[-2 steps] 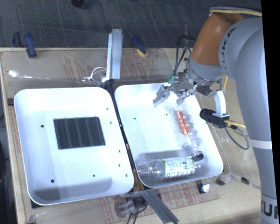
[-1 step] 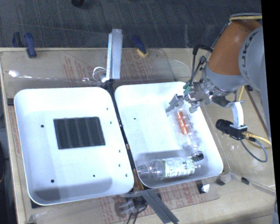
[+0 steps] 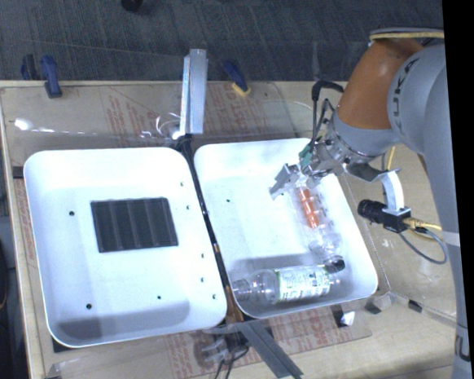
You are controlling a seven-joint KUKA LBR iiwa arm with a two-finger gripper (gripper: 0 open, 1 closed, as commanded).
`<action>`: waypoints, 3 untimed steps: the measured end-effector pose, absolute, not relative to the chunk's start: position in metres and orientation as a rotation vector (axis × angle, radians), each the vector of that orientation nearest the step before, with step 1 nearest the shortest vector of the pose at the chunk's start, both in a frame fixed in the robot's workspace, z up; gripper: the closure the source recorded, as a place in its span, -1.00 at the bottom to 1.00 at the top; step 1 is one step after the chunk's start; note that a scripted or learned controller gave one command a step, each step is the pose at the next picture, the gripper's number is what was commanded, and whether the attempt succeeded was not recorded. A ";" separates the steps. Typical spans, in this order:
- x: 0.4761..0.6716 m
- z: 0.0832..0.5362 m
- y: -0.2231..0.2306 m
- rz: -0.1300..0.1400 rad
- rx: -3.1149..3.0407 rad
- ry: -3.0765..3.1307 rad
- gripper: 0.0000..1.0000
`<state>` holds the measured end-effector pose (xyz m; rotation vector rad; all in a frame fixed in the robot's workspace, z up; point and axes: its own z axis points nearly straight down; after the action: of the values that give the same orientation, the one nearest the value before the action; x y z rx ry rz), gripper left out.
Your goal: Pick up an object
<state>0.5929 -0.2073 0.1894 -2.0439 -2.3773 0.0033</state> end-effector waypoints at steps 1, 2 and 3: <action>0.598 0.198 -0.208 0.002 -1.917 -2.488 -1.00; 0.598 0.198 -0.208 0.002 -1.918 -2.487 -1.00; 0.610 0.205 -0.207 0.001 -1.781 -2.591 -1.00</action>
<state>0.6100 -0.2075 0.2049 -1.7810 -2.5907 0.0009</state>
